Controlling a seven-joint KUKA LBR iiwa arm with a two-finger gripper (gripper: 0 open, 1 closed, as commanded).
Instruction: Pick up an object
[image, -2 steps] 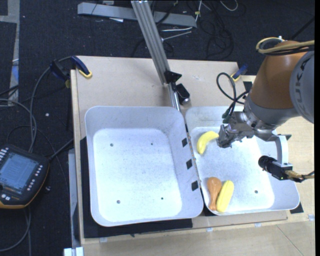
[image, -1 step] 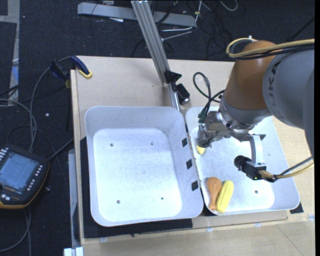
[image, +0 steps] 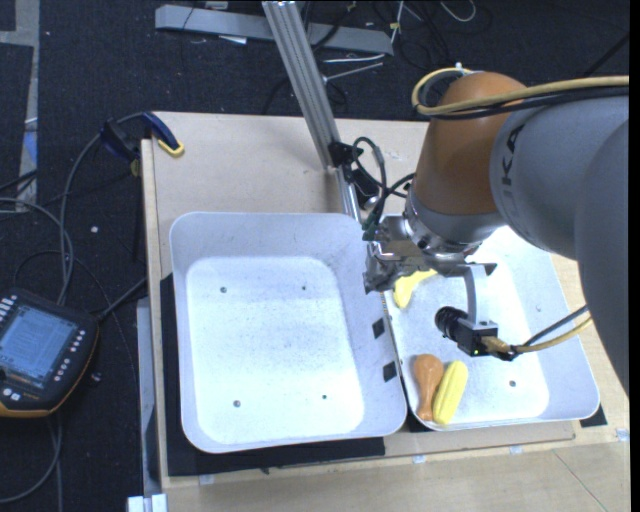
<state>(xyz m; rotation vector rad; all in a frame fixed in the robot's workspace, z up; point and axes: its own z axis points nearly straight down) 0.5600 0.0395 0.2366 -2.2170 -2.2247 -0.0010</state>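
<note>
My gripper (image: 392, 268) hangs over the left part of the right bin (image: 530, 400), close to the wall shared with the left bin. A small pale yellow object (image: 405, 291) lies right under it, partly covered by the gripper body; I cannot tell whether the two touch. Near the bin's front left corner an orange pear-shaped object (image: 427, 376) and a yellow oblong object (image: 451, 390) lie side by side, touching.
The left bin (image: 270, 330) is a shallow white tray with a speckled floor. A slanted metal rail (image: 312, 90) and black cables (image: 365, 175) run down to the bins' back edge. A small black camera (image: 462, 330) hangs from the wrist over the right bin.
</note>
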